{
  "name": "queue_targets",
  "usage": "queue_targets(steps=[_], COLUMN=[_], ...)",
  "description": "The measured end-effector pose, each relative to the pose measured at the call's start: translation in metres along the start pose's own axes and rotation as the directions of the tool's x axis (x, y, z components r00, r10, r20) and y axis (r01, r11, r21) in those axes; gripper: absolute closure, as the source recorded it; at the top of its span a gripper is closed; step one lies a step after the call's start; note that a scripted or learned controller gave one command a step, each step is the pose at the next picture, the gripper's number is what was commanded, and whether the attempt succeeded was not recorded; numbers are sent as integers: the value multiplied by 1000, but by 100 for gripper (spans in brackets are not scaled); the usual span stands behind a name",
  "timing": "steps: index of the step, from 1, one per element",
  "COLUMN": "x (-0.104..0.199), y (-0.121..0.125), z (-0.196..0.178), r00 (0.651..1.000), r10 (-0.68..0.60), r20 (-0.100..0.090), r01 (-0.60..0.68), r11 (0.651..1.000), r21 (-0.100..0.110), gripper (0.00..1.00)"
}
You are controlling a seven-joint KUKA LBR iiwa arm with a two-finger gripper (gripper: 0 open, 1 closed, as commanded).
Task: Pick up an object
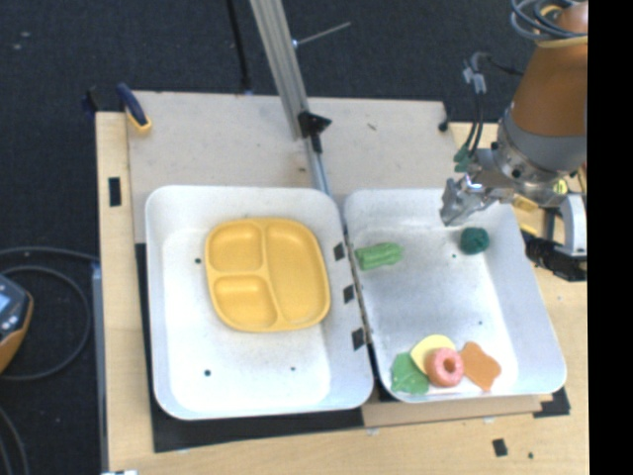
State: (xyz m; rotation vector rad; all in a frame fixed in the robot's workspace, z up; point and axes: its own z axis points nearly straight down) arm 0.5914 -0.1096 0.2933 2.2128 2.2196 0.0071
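The right bin [445, 295] holds a light green cylinder [378, 256] by its left wall and a small dark green round piece [475, 240] near its far right corner. A cluster lies at the near edge: a green piece [406, 374], a yellow disc [431, 349], a pink ring [445, 367] and an orange piece [482, 365]. My gripper [457, 207] hangs over the far right part of this bin, just up and left of the dark green piece. Nothing shows between its fingers.
The left bin [178, 364] carries a yellow divided plate [267, 272]. A metal post [282, 57] rises slantwise behind the bins. A clamp with a yellow-blue handle [133, 108] sits at the bench's far left corner.
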Motion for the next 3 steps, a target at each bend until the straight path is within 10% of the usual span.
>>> queue_targets(steps=[3], x=[157], y=[-40], z=[32], r00=[1000], r10=[-4], r20=[-3], r01=[4], r11=[1000], r21=[10], gripper=[100])
